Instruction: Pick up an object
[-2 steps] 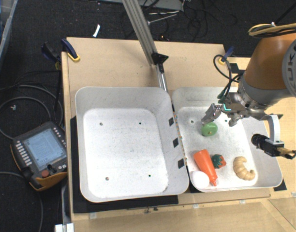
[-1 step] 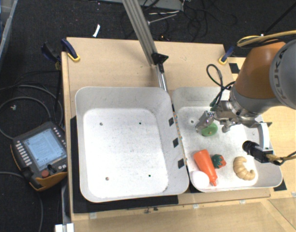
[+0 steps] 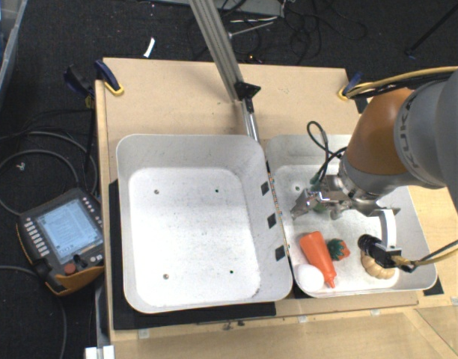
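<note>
Even overhead light, soft shadows, slightly grainy focus.

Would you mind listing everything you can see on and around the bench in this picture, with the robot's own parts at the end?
left bin: one, white, on the left half of the bench
right bin: one, white, beside it on the right, holding the toys
carrot: one, orange, lying in the right bin near its front
white ball: one, white, touching the carrot's lower end
green piece: one, green, just right of the carrot
tan toy: one, tan with black, front right corner of the right bin
pendant: one, grey and orange, on the floor to the left
arm: one, grey with orange band, over the right bin
gripper: one, metallic, above the carrot, holding nothing visible
</note>
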Available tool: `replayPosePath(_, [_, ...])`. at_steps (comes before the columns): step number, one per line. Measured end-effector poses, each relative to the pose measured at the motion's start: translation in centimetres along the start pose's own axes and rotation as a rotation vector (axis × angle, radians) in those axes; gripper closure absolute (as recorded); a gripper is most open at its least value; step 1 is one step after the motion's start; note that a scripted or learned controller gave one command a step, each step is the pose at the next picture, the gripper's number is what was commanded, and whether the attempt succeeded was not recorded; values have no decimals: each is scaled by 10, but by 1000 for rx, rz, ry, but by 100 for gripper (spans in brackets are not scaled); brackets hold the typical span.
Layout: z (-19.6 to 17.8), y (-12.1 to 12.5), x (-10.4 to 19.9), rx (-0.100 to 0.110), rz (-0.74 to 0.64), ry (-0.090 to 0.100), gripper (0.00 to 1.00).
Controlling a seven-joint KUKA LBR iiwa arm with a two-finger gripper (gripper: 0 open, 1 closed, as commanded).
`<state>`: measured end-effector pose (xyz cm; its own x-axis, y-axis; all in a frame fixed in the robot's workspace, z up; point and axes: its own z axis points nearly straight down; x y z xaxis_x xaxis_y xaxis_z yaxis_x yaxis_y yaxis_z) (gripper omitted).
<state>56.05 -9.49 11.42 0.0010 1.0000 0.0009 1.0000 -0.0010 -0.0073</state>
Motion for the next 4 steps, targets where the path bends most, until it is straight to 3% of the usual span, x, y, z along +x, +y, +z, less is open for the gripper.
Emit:
replayPosePath(1, [19, 0, 1, -6, -1, -1, 0])
replayPosePath(2, [9, 1, 1, -9, 0, -1, 100])
replayPosePath(4, [-101, 21, -2, -14, -5, -2, 100])
